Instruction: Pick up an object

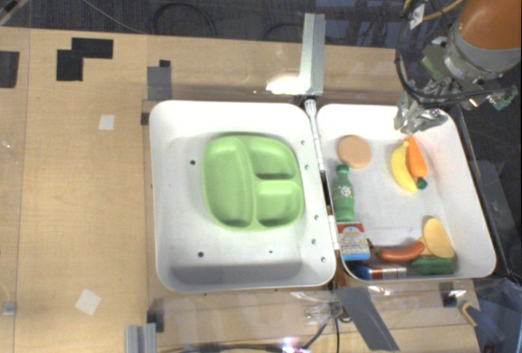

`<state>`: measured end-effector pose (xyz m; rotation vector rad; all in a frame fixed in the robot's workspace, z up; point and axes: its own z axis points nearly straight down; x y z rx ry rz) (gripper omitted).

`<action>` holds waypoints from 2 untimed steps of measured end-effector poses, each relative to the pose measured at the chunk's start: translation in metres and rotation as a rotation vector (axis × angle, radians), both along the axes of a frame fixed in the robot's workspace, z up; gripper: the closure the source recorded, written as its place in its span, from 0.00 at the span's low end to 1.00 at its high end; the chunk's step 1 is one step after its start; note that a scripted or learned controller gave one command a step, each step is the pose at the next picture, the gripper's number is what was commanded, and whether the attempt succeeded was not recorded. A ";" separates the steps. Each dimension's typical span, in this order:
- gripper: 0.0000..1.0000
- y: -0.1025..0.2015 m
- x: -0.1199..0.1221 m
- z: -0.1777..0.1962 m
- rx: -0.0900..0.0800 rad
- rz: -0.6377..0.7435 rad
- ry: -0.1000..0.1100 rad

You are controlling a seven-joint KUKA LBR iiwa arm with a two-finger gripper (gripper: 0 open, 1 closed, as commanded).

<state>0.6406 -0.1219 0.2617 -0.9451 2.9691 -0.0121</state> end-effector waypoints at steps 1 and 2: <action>1.00 0.020 -0.079 -0.114 -0.003 0.316 0.024; 1.00 -0.018 0.018 -0.024 -0.010 0.464 0.012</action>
